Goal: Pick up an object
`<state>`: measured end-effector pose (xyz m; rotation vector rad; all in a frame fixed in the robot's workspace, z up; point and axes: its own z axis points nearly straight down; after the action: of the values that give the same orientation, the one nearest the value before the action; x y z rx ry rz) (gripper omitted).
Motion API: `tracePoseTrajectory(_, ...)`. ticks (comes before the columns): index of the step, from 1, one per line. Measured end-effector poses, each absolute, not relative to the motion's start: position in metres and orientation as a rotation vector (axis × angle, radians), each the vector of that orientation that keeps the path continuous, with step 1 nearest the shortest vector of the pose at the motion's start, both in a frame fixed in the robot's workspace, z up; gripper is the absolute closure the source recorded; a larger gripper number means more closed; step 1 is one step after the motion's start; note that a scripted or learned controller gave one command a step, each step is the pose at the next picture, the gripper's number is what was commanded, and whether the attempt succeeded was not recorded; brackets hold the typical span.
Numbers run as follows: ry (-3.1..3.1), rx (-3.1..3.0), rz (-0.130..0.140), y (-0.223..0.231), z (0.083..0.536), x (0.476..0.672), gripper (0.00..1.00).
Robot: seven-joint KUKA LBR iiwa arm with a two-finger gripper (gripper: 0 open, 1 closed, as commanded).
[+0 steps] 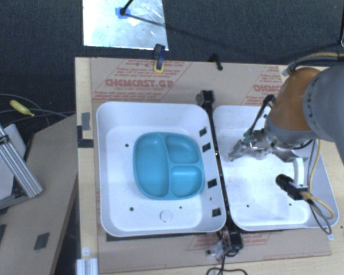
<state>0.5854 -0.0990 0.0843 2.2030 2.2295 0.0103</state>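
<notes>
Cardboard-topped bench (pixel 143 82), dark carpet around; blue tray (pixel 167 165) in left bin (pixel 112 153); end effector (pixel 236 152) state unclear

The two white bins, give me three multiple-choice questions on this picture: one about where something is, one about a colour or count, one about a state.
1. Where does the divided plate lie?
A. In the left bin
B. In the right bin
C. On the cardboard behind the bins

2. What colour is the divided plate?
A. Red
B. Light blue
C. Yellow

3. Where is the gripper now?
A. Over the left bin
B. Outside both bins, over the cardboard
C. Over the right bin, near the wall it shares with the left one

Answers:
1. A: the plate rests flat on the left bin's floor, in its middle.
2. B: the whole plate is light blue, with three compartments.
3. C: the arm reaches in from the right and the gripper sits above the right bin's floor, close to the dividing wall.
</notes>
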Motion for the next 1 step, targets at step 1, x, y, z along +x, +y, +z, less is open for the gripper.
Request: tracePoseTrajectory(1, 2.23, 2.21, 0.005, -0.0032, 0.1892, 0.5218, 0.0)
